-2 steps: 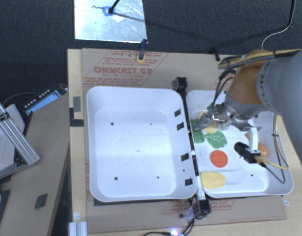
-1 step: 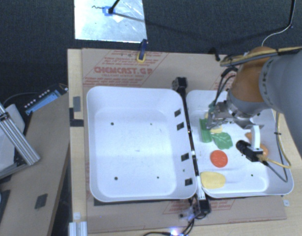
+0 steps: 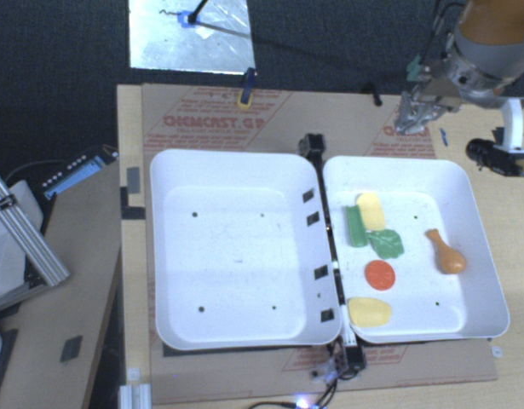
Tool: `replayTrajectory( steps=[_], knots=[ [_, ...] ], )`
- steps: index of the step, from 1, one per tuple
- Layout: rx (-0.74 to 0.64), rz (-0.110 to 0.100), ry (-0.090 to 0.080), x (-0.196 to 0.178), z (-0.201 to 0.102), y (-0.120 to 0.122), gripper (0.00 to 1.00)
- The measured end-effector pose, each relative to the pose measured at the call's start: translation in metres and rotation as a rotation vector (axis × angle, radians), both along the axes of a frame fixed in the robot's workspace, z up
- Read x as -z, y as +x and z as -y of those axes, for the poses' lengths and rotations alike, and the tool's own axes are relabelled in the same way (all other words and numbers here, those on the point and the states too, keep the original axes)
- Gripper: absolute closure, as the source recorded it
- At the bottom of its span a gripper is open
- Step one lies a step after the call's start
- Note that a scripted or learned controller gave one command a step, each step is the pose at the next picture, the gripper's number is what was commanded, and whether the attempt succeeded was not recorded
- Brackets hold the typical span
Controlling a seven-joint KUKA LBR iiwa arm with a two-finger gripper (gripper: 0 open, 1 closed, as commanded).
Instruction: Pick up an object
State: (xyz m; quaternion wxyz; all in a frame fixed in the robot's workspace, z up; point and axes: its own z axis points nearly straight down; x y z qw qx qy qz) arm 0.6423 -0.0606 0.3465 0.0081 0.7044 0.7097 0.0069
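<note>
In the right-hand white bin (image 3: 479, 228) we see five small toy-like objects: a pale yellow rounded block (image 3: 371, 210) lies toward the far left, with a dark green stick (image 3: 355, 226) lying lengthwise just beside it on its left and a flat green leaf-shaped piece (image 3: 387, 244) touching or nearly touching both at their near ends. Nearer to us we find a flat red-orange disc (image 3: 380, 274), and beyond that, close to the bin's near left corner, a yellow lemon-like lump (image 3: 369, 312). Well apart to the right, an orange-brown pear-shaped piece (image 3: 446, 251) lies on its side, narrow neck pointing away and to the left.
</note>
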Motion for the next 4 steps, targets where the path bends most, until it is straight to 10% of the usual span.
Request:
replayTrajectory(
  steps=[1, 2, 3, 4],
  knots=[
    [-0.002, -0.022, 0.003, 0.073, -0.062, 0.011, 1.00],
    [0.000, -0.003, 0.004, -0.090, -0.083, -0.024, 1.00],
    [-0.001, -0.028, 0.002, 0.037, -0.128, 0.004, 1.00],
    [-0.004, -0.018, 0.005, -0.004, -0.206, -0.036, 1.00]
  ],
)
